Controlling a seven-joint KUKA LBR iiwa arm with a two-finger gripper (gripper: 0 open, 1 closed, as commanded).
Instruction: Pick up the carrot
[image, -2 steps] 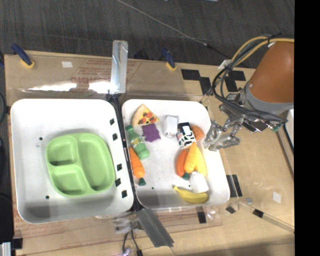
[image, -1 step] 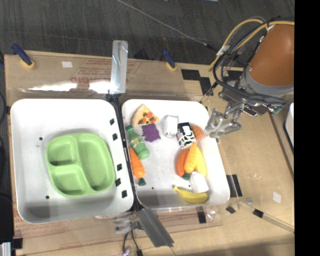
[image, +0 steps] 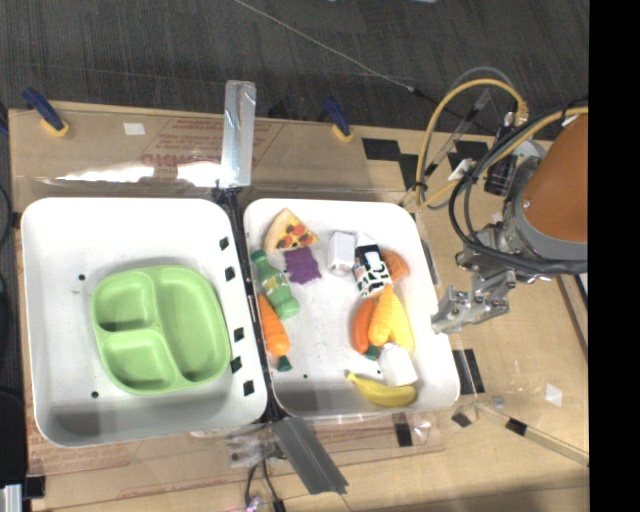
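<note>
The carrot (image: 272, 325) lies along the left wall of the right bin (image: 428, 262), orange, with its green end toward the front. A second orange, tapered piece (image: 363, 324) sits in the middle right of the same bin, against a yellow corn cob (image: 395, 318). My gripper (image: 468, 308) hangs outside the right bin, just past its right rim and above the bench, well apart from the carrot. Nothing is seen in it.
The right bin also holds a pizza slice (image: 291, 233), a purple block (image: 302, 265), a green bottle (image: 274, 287), a black-and-white carton (image: 371, 271), a white cup (image: 343, 250) and a banana (image: 382, 391). A green divided plate (image: 160, 325) sits in the left bin (image: 50, 240).
</note>
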